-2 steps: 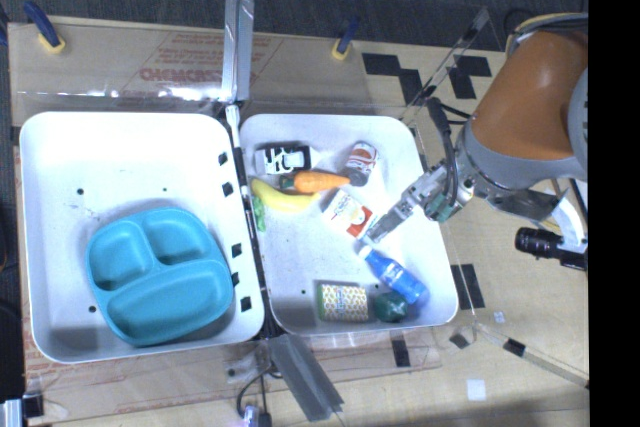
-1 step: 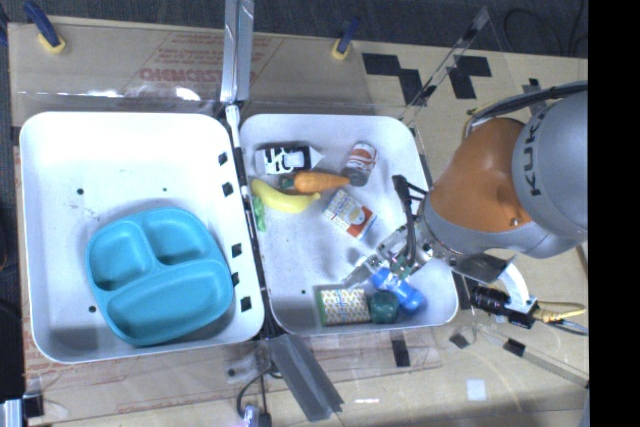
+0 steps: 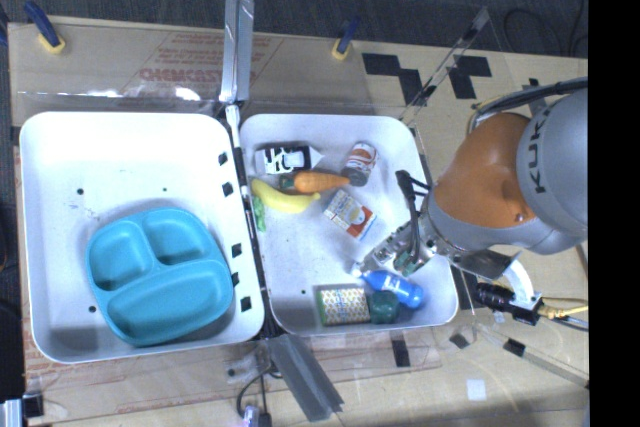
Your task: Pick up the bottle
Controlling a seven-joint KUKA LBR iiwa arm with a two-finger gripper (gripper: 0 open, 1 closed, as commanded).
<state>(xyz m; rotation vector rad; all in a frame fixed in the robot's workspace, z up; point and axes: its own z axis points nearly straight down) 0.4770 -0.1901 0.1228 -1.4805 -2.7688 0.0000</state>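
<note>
A: Where do I find the bottle [image 3: 393, 291]?

B: Smooth blue plastic, lying at the right bin's [image 3: 432, 177] five o'clock, beside a green sponge [image 3: 341, 305].

A: And the jaws?

B: The gripper [image 3: 398, 253] hangs just above it; I cannot tell their state. A moulded blue tray [image 3: 160, 273] fills the left bin [image 3: 60, 155].

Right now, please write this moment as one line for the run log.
task: pick up bottle | gripper: low in right bin, just above blue bottle | grasp: not confirmed | left bin: blue tray

We see a grey arm [image 3: 560, 165] with dark "KU" lettering, a broad glossy orange band [image 3: 485, 177] above the wrist, and a small metallic tool [image 3: 400, 250] trailing thin cables.
</note>
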